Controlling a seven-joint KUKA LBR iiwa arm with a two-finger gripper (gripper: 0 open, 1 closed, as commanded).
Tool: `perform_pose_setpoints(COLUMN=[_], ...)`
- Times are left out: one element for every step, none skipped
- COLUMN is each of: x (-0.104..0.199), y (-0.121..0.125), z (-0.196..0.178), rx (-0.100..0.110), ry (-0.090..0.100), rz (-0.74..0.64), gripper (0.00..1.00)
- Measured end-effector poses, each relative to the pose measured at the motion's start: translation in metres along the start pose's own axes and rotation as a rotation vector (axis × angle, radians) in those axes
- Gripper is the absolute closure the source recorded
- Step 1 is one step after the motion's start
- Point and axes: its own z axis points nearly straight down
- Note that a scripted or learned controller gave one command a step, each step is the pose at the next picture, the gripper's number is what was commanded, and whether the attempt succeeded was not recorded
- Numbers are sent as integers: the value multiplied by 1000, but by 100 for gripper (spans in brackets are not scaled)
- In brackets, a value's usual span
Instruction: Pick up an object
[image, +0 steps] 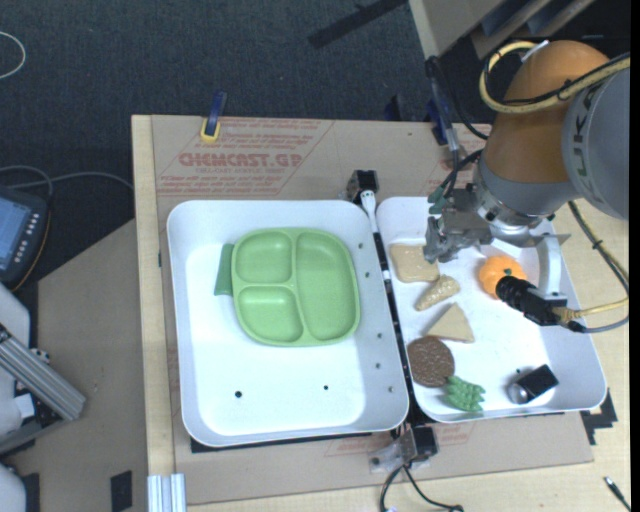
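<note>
My gripper (436, 246) hangs low over the far left part of the right bin (585, 365), at the right edge of a tan square cracker (408, 262). Nothing is visibly held. Just below it lie a pale wedge (437, 292) and a tan triangle (451, 325). An orange ball (494, 272) sits to the gripper's right, partly behind the wrist hardware. Nearer the front are a brown round cookie (431, 360), a green leafy piece (463, 393) and a small black and silver object (533, 384).
The left bin (200, 390) holds a green divided plate (296, 285) with a green strip under its left edge. The arm's grey and orange body covers the far right corner of the right bin. The bins' shared wall runs just left of the cracker.
</note>
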Motion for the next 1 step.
perform_pose_setpoints(x=[55], y=[28], z=[6], rx=[-5], ry=[1], rz=[-2], gripper=[100])
